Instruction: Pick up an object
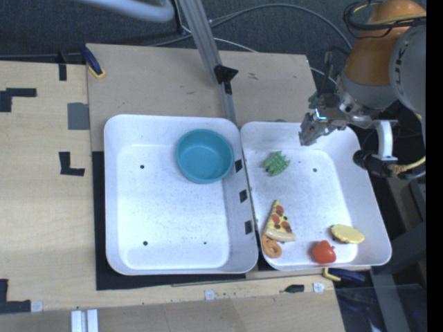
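From the overhead camera we find the claw (311, 134) above the right bin's (360, 185) far edge; we cannot tell its state. In that bin lie a green piece (276, 163), pizza slice (278, 223), tomato (323, 252) and yellow piece (347, 234). A blue bowl (204, 155) sits in the left bin (138, 206).

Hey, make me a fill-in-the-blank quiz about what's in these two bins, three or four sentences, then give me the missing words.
1. The blue bowl sits in the ____ bin of the view.
2. The pizza slice lies in the same bin as the green toy, the yellow toy and the ____ tomato.
3. The gripper hangs over the right bin's ____ edge.
4. Of the right bin's toys, the ____ one lies nearest the gripper.

Missing words: left; red; far; green
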Robot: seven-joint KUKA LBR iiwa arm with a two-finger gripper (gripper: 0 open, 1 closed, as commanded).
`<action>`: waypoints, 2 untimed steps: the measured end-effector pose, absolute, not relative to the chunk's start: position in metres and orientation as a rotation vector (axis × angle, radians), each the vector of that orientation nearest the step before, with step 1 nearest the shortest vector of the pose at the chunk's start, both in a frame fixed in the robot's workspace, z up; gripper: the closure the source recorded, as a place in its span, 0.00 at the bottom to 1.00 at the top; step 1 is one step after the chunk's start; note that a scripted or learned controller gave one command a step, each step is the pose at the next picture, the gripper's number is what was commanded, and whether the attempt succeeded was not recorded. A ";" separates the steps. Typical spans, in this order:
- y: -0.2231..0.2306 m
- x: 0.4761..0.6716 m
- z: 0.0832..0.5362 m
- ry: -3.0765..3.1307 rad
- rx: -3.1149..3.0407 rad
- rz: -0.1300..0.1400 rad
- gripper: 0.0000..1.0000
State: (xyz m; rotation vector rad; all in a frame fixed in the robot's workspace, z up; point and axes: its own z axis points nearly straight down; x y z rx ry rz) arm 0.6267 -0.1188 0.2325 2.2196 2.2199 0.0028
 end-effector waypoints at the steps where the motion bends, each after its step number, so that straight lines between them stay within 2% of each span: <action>1: -0.121 0.625 0.275 2.220 2.220 0.003 1.00; 2: -0.069 0.602 0.260 2.227 2.219 -0.001 1.00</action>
